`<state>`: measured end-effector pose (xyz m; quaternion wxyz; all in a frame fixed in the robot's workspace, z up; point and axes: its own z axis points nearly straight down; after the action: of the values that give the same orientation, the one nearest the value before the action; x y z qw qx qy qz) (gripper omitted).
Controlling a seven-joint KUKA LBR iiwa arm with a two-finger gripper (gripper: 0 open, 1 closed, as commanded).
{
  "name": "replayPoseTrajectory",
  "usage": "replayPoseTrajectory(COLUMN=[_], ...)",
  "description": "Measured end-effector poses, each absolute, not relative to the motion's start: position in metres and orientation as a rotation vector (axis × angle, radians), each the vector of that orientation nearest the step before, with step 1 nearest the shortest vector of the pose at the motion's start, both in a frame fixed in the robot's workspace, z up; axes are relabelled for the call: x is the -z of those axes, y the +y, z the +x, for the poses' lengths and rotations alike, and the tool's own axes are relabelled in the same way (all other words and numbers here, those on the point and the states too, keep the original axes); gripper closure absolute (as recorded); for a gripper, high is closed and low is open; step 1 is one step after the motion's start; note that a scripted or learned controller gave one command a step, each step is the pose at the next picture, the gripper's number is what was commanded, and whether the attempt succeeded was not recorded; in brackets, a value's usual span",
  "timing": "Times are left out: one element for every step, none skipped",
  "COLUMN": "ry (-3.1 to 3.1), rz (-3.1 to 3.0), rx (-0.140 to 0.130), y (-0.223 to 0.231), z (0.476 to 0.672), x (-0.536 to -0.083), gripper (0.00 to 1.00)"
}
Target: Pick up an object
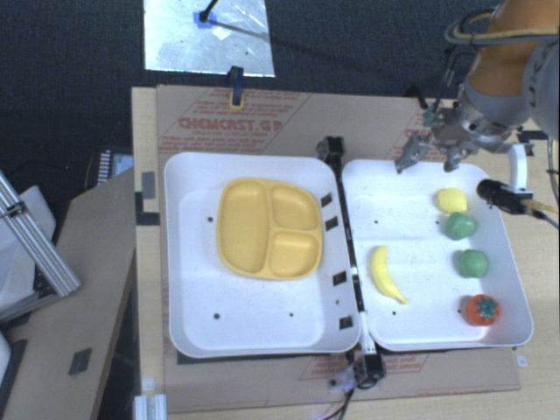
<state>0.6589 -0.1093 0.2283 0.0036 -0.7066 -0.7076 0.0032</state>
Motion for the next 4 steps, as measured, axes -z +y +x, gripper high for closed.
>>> replayPoseTrajectory(ry=[-2.226,-2.224,-2.221,-2.221], rz=[-2.219,-2.217,-2.22,-2.22], rx=[0.001,-0.002,-0.003,-0.002], y=[-0.109,-0.101,-0.11,-0.109], z=[0.661,0.655,0.659,0.659], x=[-0.235,-0.186,-0.131,-0.082], gripper=[0.0,0.0,0.0,0.0])
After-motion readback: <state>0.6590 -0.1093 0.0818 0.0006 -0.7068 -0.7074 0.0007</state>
